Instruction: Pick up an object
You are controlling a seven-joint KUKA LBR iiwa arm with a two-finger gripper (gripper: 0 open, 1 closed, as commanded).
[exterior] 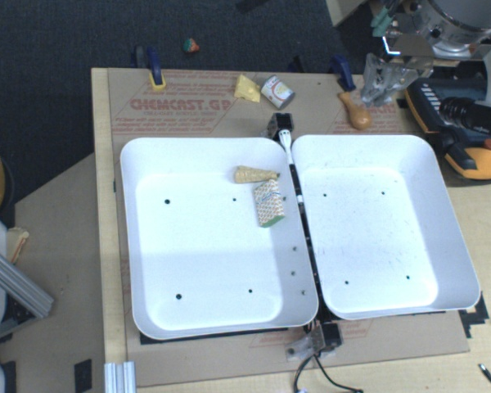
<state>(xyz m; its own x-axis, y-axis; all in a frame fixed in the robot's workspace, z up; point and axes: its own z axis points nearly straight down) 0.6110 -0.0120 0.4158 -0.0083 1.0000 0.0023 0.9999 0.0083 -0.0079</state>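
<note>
The pincer (382, 84) hangs at the upper right of the camera view, over the brown board of the desk (188, 109) just beyond the far rim of the right bin (442, 219). How its two parts stand cannot be told: the metal tip is a blur of grey against the board. Nothing can be seen gripped in it. Just beside the pincer, to its lower left, a small orange-brown object (357, 115) lies on the board. Further to the pincer's left, also on the board, sit a small white box (277, 92) and a yellow piece (247, 89), near each other. The things to pick lie well apart from the pincer, down and to its left, in the left bin (147, 244): a tan cone-like piece (254, 174) and, touching or just below it, a patterned white and green packet (268, 202), both near the bin's far right corner
</note>
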